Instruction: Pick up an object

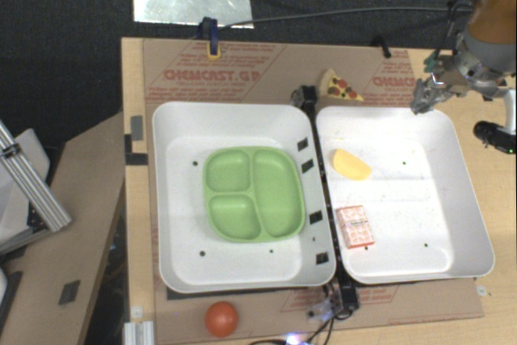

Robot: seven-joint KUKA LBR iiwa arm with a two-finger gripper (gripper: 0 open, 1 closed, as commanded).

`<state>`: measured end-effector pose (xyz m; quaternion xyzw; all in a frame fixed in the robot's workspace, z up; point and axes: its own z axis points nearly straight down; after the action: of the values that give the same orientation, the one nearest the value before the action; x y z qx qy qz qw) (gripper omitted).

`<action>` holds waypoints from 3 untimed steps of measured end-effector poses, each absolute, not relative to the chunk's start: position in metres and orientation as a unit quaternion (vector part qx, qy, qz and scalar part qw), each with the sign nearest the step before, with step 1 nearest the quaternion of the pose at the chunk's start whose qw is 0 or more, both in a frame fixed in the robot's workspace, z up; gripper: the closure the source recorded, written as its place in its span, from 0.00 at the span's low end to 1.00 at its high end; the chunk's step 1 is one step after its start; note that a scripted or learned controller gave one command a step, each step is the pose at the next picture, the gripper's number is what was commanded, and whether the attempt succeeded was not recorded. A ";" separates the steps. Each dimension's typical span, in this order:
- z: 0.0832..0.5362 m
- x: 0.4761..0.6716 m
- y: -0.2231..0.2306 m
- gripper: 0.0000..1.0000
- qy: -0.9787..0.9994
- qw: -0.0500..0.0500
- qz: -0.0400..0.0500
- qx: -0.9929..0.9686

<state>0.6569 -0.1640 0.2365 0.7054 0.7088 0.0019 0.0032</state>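
Orange and round, a small ball-like fruit (221, 318) lies on the brown cardboard-covered worktop (266, 65) at the near edge, just in front of the left shallow white bin (174, 174). That bin holds a light green plastic tray with three compartments (254, 193), lying flat near its middle. In the right shallow white bin (460, 198), a small red-and-white patterned packet (355, 226) lies near the left wall, and farther back a yellow wedge-shaped block (350, 164) rests apart from it. Beyond the bins, a toy pizza slice (340, 86) lies on the cardboard just behind the gap between them. The claw (423, 99) hangs over the far right corner of the right bin, with nothing visible between its tips; how far it is open cannot be told.
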 end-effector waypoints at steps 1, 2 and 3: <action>0.237 0.657 -0.117 1.00 0.710 0.001 0.001 0.704; 0.244 0.649 -0.059 1.00 0.711 0.000 0.002 0.704; 0.246 0.631 0.000 1.00 0.710 -0.001 0.001 0.704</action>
<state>0.6312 0.0004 0.2456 0.7038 0.7104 0.0007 -0.0005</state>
